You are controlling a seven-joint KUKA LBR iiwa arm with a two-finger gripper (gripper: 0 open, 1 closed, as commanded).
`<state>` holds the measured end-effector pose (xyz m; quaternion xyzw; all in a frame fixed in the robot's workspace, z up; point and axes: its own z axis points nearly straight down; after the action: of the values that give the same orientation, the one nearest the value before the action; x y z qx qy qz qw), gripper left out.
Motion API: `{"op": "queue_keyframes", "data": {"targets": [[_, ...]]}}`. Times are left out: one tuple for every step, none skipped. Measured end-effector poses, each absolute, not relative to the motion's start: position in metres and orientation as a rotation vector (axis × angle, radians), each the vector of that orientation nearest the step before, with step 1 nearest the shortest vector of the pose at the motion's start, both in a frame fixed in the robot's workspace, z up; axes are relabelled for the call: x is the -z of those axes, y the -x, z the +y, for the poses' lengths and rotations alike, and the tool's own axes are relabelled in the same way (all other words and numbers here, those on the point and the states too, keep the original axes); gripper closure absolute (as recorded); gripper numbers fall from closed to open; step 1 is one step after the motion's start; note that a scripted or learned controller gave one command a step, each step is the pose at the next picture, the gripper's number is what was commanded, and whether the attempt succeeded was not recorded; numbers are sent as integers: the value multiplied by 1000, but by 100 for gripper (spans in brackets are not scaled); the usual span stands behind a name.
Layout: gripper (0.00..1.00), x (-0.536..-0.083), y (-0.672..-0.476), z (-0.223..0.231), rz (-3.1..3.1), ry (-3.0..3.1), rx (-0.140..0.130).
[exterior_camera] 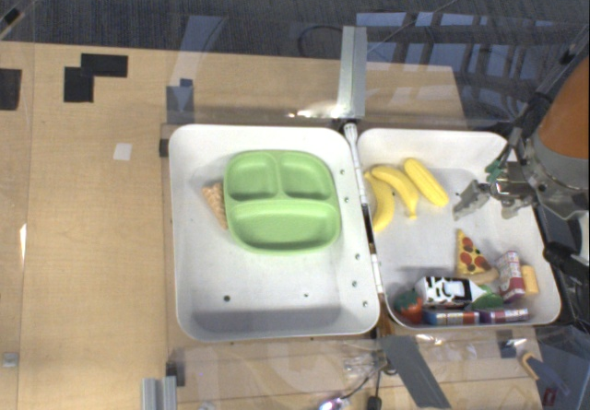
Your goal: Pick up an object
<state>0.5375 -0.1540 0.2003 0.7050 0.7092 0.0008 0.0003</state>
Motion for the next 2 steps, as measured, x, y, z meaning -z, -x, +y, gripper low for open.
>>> {"op": "queue_keyframes", "data": {"targets": [[0, -91, -571, -159, 2525, -1850, -10], [0, -90, -583, -206, 2336, -2082, -12]]}}
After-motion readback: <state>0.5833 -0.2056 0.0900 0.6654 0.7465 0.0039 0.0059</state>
